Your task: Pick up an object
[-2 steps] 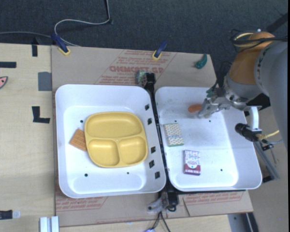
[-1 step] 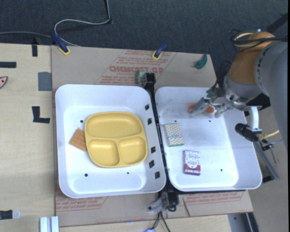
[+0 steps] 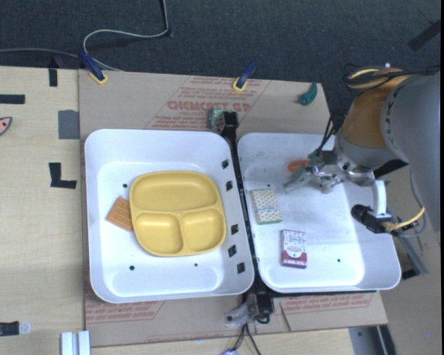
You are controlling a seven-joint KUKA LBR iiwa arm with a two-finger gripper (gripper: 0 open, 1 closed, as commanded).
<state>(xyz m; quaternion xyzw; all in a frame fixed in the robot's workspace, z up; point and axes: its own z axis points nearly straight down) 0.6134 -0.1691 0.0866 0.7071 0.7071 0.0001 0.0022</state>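
Observation:
My gripper [image 3: 292, 176] hangs over the back part of the right bin [image 3: 370, 272], its two fingers pointing left and spread apart, open, with nothing between them. A small pale patterned packet [image 3: 266, 205] lies flat just below and left of the fingertips, apart from them. Nearer the front of the same bin lies a red box [image 3: 294, 248]. In the left bin [image 3: 103, 265] a yellow divided plate [image 3: 179, 211] rests, with a brown cracker-like piece [image 3: 120, 213] poking out from under its left edge.
The grey arm with its orange band [image 3: 366, 120] comes in over the right bin's back right corner. A black cable end [image 3: 370, 219] hangs by the bin's right wall. A black clamp [image 3: 223, 120] sits at the divider between the bins.

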